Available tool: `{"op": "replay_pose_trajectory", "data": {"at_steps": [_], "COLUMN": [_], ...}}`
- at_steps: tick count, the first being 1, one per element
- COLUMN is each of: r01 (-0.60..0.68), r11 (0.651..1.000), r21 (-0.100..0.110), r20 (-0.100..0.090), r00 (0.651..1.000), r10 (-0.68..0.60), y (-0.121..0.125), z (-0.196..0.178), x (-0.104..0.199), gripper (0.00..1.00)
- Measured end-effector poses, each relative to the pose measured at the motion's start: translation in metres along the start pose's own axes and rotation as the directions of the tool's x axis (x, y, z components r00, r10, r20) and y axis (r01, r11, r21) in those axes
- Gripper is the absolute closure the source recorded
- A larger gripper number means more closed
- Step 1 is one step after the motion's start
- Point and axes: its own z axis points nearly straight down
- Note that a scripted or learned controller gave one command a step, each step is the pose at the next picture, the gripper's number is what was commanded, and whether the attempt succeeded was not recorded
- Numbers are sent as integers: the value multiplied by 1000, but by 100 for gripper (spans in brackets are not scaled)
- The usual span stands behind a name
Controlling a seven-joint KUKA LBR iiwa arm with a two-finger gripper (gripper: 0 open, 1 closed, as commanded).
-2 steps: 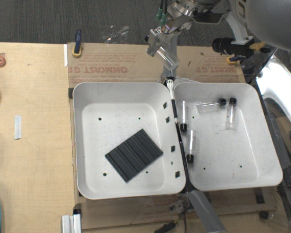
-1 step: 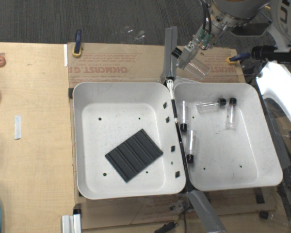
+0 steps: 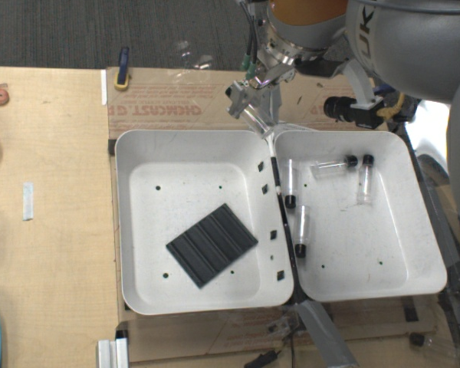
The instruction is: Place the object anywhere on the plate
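**Arm poised above the bins, pick not yet made**

Cardboard and a pale wooden bench carry two shallow white bins side by side. Near the front middle of the left bin [image 3: 138, 148] lies a dark ribbed rectangular plate [image 3: 212, 244], turned at a slant, with nothing resting on it. The right bin [image 3: 402, 205] holds four clear tubes with black caps: two tubes [image 3: 294, 213] lie along its left edge, one behind the other, and two more [image 3: 353, 171] lie near its rear, one upright in the view and one crosswise.

At the rear where the bins meet, just over their shared rims, hangs the gripper [image 3: 257, 102]; whether its jaws stand apart or together I cannot tell, and I see nothing held there. Judging by this, the task looks to be at its start: an object, presumably one of the tubes, must first be picked from the right bin. The next move calls for lowering onto a tube, closing on it squarely across its width, then carrying it over the shared rim to the plate.
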Motion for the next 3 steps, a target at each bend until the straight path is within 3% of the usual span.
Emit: {"op": "replay_pose_trajectory", "data": {"at_steps": [1,2,3], "r01": [277,809,967], "r11": [961,587,256], "r21": [-1,-3,-3], "r20": [0,3,4], "r00": [961,587,256], "r10": [-277,-809,-967], "y": [-31,-51,-90], "z": [19,57,74], "x": [-46,-51,-10], "gripper": [100,100,100]}}
